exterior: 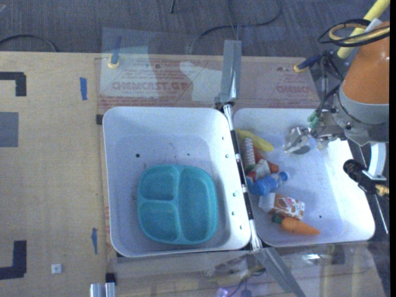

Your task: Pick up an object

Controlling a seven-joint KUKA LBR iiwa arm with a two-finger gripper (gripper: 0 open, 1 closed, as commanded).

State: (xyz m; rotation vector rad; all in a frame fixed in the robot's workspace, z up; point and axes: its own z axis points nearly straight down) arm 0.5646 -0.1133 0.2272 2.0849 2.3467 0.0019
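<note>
Camera view: end effector fingers spread apart, holding nothing, above right bin.

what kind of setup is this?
Probably a robot-grasping lab bench rather than a kitchen: two white bins clamped side by side, toy food such as a carrot and banana, and loose cables on carpet.

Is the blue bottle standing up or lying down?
Lying down. The blue bottle rests on its side in the right bin, cap toward the right, among the other toys.
</note>
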